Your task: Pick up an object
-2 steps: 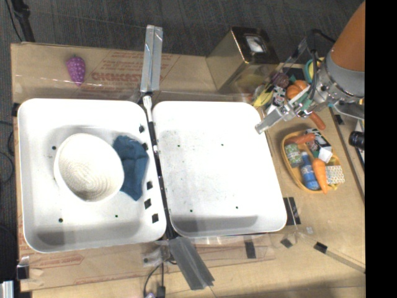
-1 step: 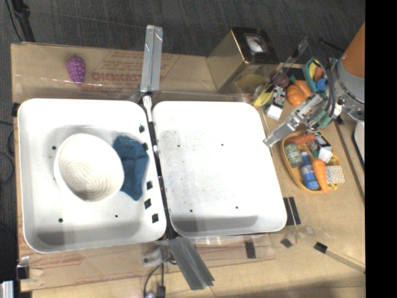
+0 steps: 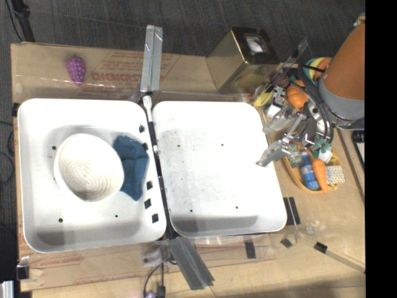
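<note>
1. Dark carpet lies behind a brown bench, and two white bins sit on it side by side.
2. The left bin holds a round white hat and a blue cloth. The cloth touches the hat's right side.
3. The right bin looks bare inside.
4. The gripper hangs at the right rim of the right bin, below the orange band on the arm.
5. Its tip is a small grey blur, so it is not possible to tell how wide it is open. Nothing can be seen held in it.
6. The things to pick lie far to the left of the gripper, across the whole right bin. The cloth is the nearer one. Its long side runs up and down in the view.
7. So the next move likely needs a long reach to the left, over the wall between the bins.
8. A purple toy lies on a brown board behind the left bin. Red writing is on the board, but it is too faint to read.
9. A heap of small bright things sits right of the gripper.
</note>
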{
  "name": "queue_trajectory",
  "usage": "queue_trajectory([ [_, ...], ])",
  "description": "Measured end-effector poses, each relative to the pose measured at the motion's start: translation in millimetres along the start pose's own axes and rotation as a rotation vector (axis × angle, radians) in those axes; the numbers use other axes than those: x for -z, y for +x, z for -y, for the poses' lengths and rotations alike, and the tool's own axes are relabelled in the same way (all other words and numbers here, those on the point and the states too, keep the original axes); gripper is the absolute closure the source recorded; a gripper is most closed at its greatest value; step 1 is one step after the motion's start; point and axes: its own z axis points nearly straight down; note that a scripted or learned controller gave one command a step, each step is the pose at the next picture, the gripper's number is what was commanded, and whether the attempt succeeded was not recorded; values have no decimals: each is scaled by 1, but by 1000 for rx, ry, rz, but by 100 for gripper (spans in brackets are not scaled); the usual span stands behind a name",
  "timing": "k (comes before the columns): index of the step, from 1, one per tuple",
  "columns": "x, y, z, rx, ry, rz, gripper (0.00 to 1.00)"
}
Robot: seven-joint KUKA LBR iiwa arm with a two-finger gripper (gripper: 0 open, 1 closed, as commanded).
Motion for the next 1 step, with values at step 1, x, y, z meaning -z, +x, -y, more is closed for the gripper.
queue_trajectory([
  [1,98,-88,-41,-54,0,5,0],
])
